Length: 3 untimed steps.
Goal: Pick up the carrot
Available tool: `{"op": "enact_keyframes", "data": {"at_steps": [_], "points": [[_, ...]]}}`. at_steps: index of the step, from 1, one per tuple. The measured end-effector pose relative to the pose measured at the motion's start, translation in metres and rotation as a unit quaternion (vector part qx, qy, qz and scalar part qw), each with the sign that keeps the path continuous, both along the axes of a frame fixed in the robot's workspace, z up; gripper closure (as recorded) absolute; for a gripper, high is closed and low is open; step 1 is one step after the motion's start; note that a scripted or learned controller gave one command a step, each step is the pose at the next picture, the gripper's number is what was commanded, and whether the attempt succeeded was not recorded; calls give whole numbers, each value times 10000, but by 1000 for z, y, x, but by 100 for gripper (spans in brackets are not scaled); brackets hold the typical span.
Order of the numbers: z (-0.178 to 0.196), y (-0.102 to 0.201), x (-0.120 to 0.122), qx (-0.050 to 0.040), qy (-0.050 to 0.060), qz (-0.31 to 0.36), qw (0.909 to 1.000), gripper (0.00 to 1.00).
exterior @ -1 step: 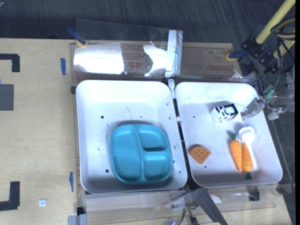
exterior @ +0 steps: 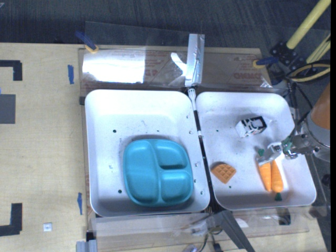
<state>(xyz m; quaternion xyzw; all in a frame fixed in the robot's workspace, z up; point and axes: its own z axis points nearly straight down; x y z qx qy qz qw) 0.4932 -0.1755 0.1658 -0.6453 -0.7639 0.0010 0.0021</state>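
Observation:
The orange carrot lies in the right bin, near its front right corner. It runs from back to front, with a small green tip at its near end. My gripper hangs just above and behind the carrot's far end, close to the bin's right wall. The arm's grey wrist with its orange band comes in over the right rim. The carrot rests on the bin floor, and nothing is lifted.
An orange waffle piece lies left of the carrot. A small black-and-white object sits toward the bin's back. The left bin holds a blue divided plate. Yellow cables and a pole stand at the back right.

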Motion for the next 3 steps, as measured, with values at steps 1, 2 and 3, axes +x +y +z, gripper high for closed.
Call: {"op": "enact_keyframes", "data": {"at_steps": [1, 2, 3], "points": [[-79, -22, -11, 2, -48, -768, 9970, 0], [-69, -23, -11, -12, -64, -778, 9969, 100], [101, 53, 7, -2, -52, -1943, 9809, 100]]}}
